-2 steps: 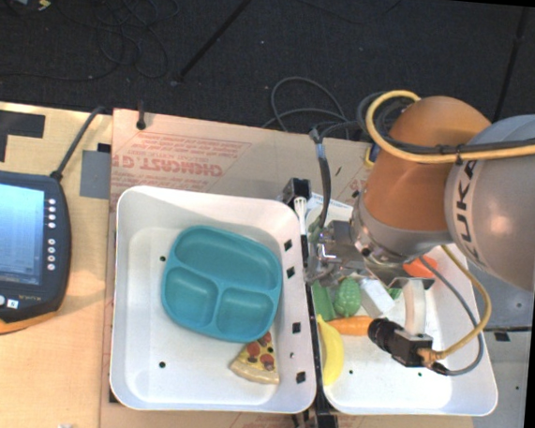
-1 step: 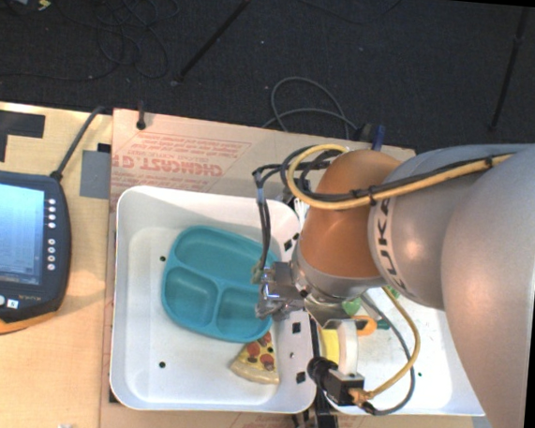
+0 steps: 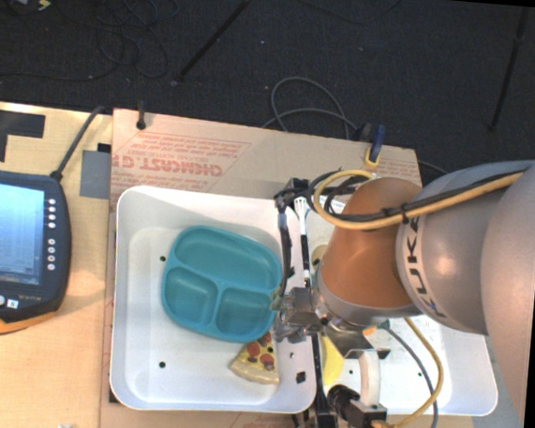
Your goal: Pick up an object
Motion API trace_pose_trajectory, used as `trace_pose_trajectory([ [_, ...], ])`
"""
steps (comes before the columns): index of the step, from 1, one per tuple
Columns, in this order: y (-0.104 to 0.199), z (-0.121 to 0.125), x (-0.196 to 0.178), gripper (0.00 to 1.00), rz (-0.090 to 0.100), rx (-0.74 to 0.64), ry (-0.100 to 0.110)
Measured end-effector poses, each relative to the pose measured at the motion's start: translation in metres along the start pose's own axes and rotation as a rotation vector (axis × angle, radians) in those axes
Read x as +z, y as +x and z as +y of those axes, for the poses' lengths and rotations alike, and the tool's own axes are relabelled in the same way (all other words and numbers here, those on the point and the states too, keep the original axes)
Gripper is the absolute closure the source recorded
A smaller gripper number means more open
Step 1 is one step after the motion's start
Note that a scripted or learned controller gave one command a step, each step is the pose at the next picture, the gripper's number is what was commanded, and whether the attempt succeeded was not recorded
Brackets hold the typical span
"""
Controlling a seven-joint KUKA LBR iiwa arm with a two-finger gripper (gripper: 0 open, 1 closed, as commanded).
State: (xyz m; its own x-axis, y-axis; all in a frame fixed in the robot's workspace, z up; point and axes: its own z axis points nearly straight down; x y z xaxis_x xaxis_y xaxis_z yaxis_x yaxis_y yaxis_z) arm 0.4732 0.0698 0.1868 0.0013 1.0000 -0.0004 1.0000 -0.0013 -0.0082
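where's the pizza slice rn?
In the camera view the pizza slice lies in the left bin, near its lower right corner, just below the teal divided tray and just left of the arm's wrist.

We take the left bin (image 3: 133,337) as our landmark. In it lies the divided tray (image 3: 219,281), toward its right side, and the pizza slice (image 3: 255,362) lies just in front of the tray's right corner. The right bin (image 3: 463,378) sits beside the left bin. The arm (image 3: 404,259) hangs above their shared wall. The tablet (image 3: 10,245) rests left of the left bin.
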Motion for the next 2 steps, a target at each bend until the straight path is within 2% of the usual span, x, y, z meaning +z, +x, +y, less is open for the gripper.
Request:
trace_pose_trajectory([
  [1,-0.066,0.002,0.0,1.0,-0.001,0.006,-0.003],
  [2,-0.065,0.065,-0.001,1.0,0.0,-0.002,-0.008],
])
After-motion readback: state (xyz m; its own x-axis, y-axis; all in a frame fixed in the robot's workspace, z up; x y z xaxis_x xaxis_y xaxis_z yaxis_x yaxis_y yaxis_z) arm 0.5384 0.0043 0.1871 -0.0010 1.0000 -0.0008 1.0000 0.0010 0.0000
